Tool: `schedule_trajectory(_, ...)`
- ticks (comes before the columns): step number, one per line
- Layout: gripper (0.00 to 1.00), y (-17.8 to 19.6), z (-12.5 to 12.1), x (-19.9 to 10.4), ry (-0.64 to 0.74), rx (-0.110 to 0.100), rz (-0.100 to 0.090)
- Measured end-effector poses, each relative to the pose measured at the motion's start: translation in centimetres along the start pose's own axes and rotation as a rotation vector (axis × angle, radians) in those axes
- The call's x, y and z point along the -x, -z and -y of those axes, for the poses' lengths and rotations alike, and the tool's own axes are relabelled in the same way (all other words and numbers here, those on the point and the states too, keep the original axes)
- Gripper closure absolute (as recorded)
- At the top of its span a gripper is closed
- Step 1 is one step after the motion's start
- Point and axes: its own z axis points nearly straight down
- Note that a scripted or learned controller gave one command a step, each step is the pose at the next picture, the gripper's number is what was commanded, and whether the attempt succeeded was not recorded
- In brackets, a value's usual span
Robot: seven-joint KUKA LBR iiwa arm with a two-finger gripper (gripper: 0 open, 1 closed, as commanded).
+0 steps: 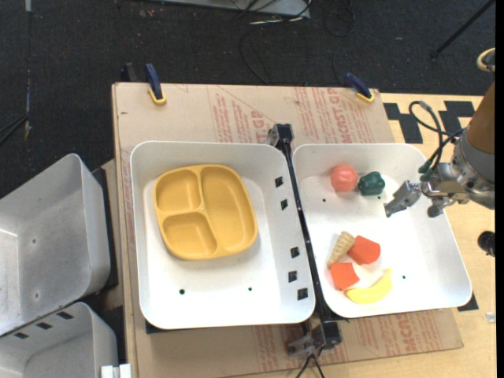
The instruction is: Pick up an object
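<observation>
Two white bins side by side on a cardboard-covered tabletop (236, 105). Left bin (150, 290) carries a yellow divided plate (206, 211) with three compartments, sitting toward the bin's 10 o'clock area. Right bin (441, 266) carries the loose items: a pink ball (343, 177) at roughly 11 o'clock of the bin, a dark green piece (372, 183) touching or just beside it at its 3 o'clock. Lower cluster near the bin's 6 o'clock: tan cone (340, 247), a red-orange block (365, 250) just beside the cone at its 3 o'clock, a second red-orange block (344, 276) below them, and a yellow banana (372, 289) at that block's 4 o'clock, looks touching. The arm (480, 144) enters from 3 o'clock, orange band visible at the edge. The pincer (417, 199) sits over the right bin's 2 o'clock zone, near the green piece at its 4 o'clock but apart from it; fingers spread, released, nothing between them. Blue-and-yellow clamps (155, 85) at 12 o'clock corners of the cardboard, black clips along the seam between bins. Another white tub (47, 235) at 9 o'clock, off the tabletop.
</observation>
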Motion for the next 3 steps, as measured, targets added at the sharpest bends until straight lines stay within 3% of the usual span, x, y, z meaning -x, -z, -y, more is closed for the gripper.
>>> schedule_trajectory(1, 0.0, 0.5, -0.2, 0.0, 0.003, 0.01, 0.002)
schedule_trajectory(3, 0.0, -10.4, -0.7, 0.1, 0.0, 0.004, 0.0)
